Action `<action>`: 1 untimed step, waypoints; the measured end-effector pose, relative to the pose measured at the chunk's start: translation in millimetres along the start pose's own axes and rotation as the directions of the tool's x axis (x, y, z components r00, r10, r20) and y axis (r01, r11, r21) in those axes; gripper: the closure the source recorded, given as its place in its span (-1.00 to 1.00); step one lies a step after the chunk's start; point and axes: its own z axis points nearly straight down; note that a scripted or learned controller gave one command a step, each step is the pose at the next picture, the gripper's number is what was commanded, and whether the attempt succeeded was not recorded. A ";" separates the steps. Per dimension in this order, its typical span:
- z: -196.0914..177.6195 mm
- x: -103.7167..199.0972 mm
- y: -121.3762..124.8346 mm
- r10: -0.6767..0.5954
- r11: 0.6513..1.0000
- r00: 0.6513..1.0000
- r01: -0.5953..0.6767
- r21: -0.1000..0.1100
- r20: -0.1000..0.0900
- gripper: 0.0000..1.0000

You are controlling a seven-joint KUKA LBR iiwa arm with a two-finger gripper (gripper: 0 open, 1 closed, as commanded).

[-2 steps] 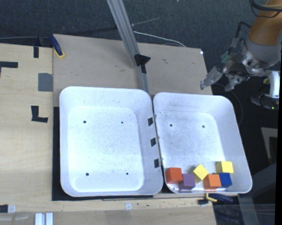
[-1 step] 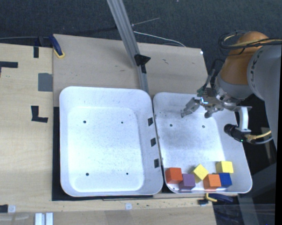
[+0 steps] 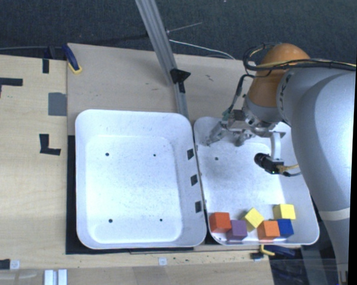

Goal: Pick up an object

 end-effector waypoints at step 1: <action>-109.4 32.8 -74.3 0.001 1.000 1.000 -0.001 -0.013 0.000 -1.00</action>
